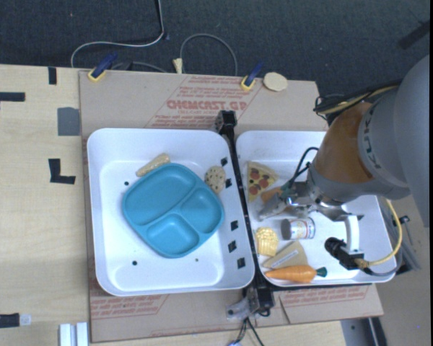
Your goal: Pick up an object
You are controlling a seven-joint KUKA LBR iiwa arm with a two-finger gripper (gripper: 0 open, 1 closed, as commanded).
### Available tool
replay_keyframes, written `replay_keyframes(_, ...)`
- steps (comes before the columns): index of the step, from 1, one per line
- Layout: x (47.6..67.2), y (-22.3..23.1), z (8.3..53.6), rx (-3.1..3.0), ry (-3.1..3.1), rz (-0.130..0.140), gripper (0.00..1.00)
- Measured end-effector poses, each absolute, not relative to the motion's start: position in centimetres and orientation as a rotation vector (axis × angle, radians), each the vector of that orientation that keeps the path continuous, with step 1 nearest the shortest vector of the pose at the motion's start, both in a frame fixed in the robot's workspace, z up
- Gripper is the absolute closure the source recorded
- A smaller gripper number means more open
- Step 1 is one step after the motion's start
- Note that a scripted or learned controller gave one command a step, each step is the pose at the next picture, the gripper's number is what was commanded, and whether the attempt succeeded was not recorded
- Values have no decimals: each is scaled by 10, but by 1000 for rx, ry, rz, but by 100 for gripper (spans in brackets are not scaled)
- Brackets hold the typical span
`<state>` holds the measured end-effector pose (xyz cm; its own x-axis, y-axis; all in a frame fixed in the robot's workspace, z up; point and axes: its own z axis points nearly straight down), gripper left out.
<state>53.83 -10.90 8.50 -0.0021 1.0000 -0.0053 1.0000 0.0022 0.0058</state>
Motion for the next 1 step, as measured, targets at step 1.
replay_keyframes(1, 593, -96, 86, 2216, 2221, 1, 0)
